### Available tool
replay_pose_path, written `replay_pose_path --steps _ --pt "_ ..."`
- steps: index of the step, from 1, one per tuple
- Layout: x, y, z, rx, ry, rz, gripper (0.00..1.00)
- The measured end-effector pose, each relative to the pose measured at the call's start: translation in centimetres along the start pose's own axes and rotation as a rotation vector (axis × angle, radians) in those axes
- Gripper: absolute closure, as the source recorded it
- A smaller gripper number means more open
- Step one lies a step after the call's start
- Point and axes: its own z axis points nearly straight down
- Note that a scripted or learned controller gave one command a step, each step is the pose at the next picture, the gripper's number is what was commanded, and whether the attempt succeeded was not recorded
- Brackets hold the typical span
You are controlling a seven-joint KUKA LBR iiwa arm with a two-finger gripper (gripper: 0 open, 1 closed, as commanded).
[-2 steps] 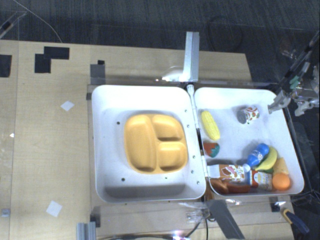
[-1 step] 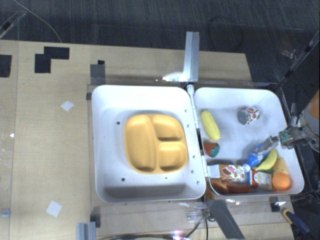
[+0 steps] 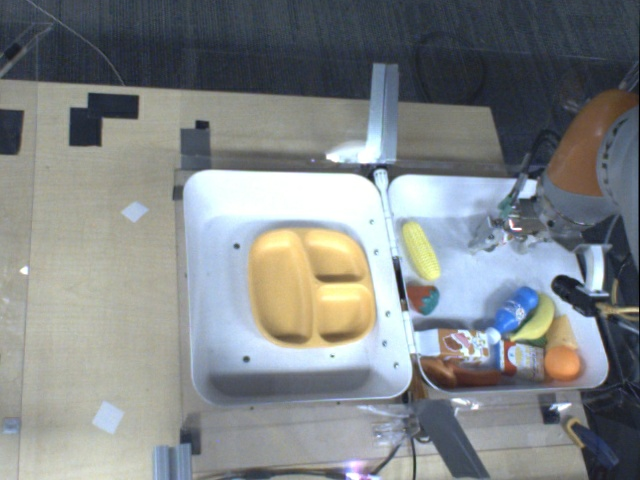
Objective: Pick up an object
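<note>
The gripper hangs low over a bare part of the right bin; I cannot tell if it is open or closed. It looks like the reaching step, with nothing picked yet. The corn lies just beside it, toward the left bin. Further off sit the banana and orange. Next it must line up over one toy.

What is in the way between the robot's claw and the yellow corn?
Nothing visible. The two-finger gripper hangs over the right white bin's upper part, and only bare bin floor lies between it and the yellow corn cob to its left. The other toys sit lower down.
</note>
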Motion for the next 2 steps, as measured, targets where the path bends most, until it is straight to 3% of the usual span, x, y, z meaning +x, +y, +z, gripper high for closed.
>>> replay_pose_path --steps 1,2 --pt "0.1 3.3 0.1 0.003 0.001 -0.355 0.0" --pt "-2.1 -3.1 -6.4 0.001 -0.001 -0.287 0.0"
